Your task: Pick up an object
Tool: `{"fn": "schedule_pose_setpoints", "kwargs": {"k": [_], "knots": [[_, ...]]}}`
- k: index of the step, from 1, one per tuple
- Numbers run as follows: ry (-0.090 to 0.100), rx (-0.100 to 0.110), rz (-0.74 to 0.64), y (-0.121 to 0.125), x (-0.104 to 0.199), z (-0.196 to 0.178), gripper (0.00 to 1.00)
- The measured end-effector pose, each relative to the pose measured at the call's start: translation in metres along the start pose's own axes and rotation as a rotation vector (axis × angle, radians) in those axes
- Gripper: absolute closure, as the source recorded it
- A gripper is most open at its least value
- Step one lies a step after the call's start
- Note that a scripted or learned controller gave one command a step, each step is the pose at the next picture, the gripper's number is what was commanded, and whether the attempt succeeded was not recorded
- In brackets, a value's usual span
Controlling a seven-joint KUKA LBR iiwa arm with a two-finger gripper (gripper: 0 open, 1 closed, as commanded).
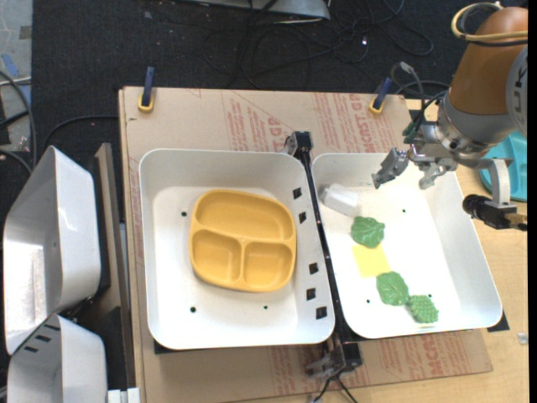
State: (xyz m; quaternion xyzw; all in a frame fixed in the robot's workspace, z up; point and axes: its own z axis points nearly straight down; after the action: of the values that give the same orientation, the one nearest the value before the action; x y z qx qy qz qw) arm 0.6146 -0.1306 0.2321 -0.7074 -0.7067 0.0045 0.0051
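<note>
1. i see the end effector [413,171] spread wide with nothing between its fingers, above the right bin's [470,250] far end.
2. nearest it lies a white piece [341,198]; green pieces [367,231] and a yellow square [371,260] sit closer to me.
3. the left bin [159,242] carries a yellow divided tray [243,240].

in the right bin [470,250] lay three green pieces [367,231] [392,288] [424,308], a yellow square [371,260] and a white piece [341,198].

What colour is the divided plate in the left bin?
Yellow-orange; the divided plate shows plainly in the camera view.
</note>
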Motion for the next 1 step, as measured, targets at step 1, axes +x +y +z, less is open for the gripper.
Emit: {"fn": "schedule_pose_setpoints", "kwargs": {"k": [1], "knots": [[-0.002, -0.013, -0.002, 0.0022, 0.0004, -0.0087, 0.00]]}}
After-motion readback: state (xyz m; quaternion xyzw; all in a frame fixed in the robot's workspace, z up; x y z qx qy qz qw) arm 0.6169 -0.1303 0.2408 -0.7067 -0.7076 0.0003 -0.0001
